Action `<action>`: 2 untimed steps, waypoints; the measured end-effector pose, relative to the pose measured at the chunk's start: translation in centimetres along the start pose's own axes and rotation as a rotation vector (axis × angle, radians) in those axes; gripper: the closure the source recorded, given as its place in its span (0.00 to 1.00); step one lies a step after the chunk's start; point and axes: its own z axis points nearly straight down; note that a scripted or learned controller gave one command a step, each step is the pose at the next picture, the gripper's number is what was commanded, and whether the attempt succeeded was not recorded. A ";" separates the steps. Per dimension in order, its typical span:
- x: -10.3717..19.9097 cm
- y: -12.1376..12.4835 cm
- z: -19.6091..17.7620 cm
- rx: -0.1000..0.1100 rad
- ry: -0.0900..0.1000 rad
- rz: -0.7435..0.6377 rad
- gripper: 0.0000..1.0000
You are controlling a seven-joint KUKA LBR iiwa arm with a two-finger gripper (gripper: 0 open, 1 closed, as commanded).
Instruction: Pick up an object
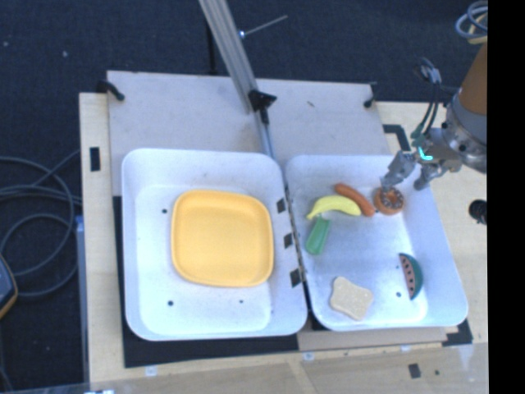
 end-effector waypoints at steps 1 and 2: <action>0.0 0.0 0.0 0.000 0.000 0.000 0.00; -0.6 0.3 6.0 0.005 0.000 0.001 0.00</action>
